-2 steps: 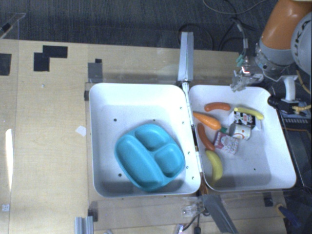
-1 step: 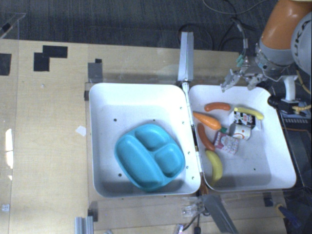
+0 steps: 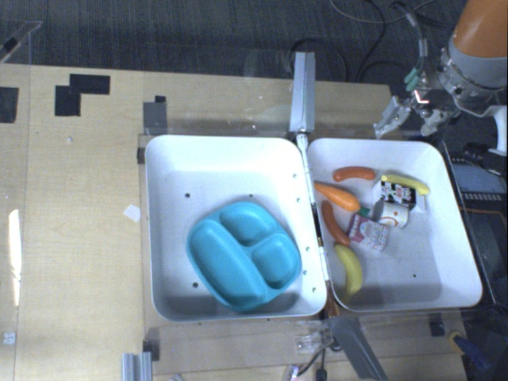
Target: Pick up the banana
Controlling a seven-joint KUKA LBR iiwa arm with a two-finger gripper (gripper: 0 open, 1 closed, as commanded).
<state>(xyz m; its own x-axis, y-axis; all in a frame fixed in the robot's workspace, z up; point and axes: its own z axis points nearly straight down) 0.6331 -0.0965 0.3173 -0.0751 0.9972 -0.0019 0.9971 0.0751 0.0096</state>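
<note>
My pincer (image 3: pixel 403 111) hangs above the far rim of the right bin (image 3: pixel 452 181), fingers spread, nothing between them. The banana (image 3: pixel 349 268) lies at that bin's near left, close to the centre wall, just beside a sausage (image 3: pixel 333 223) and a packet (image 3: pixel 368 233). Step in hand, by my judgement: approach, grasp not yet made. Next I must travel nearer and left, descend, and close across the banana alone.

Yellow banana (image 3: pixel 349 268) lies flat near right bin's (image 3: pixel 444 292) front-left corner.
</note>
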